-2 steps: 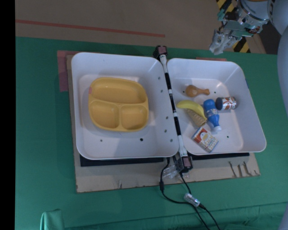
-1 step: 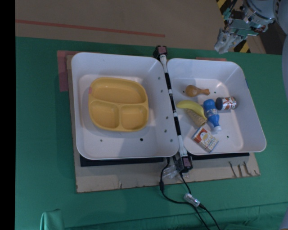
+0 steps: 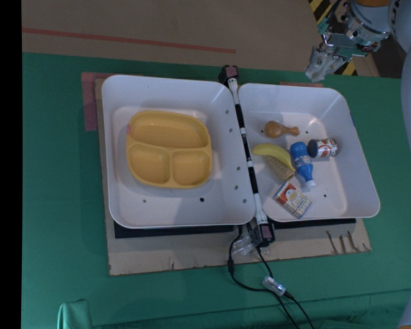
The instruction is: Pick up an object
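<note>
The fingers (image 3: 319, 66) are seen at the one o'clock corner of the view, hanging over the green desk (image 3: 58, 193) just beyond the far rim of the right bin (image 3: 359, 186); whether they are spread or closed cannot be told, and nothing is seen between them. Above them, toward one o'clock, the grey wrist and the orange band of the arm (image 3: 366, 16) are cut by the frame's edge. Inside the right bin, several small objects are gathered near its middle: a brown drumstick-shaped toy (image 3: 280, 130) lies nearest the far wall, a small can (image 3: 322, 148) lies on its side at three o'clock from it, a yellow banana (image 3: 272, 153) is placed at six o'clock from the drumstick, a blue bottle with a white cap (image 3: 302, 164) lies tilted just beside the banana and near the can, and a small flat carton (image 3: 294, 198) is found at six o'clock from the bottle. All of these are well apart from the fingers. At nine o'clock from the right bin, the left bin (image 3: 119, 205) is occupied by a yellow divided tray (image 3: 168, 148). Both bins rest on a cardboard sheet (image 3: 192, 257), and a black cable (image 3: 247, 276) trails from the joint between them toward six o'clock.
</note>
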Controlling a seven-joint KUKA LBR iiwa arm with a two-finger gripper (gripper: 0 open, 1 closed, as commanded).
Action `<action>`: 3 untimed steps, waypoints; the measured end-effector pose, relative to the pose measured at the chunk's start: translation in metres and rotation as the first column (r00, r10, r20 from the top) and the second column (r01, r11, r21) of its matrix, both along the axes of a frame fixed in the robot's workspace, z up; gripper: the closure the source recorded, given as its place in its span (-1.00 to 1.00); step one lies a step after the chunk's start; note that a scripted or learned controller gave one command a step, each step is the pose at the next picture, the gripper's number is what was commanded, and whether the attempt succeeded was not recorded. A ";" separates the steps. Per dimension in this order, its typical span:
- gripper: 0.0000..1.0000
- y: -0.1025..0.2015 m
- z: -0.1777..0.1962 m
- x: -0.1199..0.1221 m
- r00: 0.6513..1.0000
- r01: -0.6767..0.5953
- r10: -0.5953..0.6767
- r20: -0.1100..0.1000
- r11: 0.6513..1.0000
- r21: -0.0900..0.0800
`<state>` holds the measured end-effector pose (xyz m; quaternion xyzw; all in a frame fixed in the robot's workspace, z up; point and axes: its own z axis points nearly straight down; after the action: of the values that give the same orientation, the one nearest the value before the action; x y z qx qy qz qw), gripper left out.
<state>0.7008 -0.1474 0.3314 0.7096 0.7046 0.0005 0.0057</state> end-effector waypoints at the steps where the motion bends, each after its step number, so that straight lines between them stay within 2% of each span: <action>1: 1.00 0.017 0.035 0.000 1.000 -0.001 0.001 0.007 1.000 0.000; 2: -1.00 0.017 0.035 0.000 1.000 -0.001 0.001 0.006 1.000 -0.001; 3: -1.00 0.036 -0.093 0.001 1.000 -0.002 0.002 -0.001 1.000 0.002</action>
<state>0.7017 -0.1112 0.2381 0.7089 0.7053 0.0009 0.0048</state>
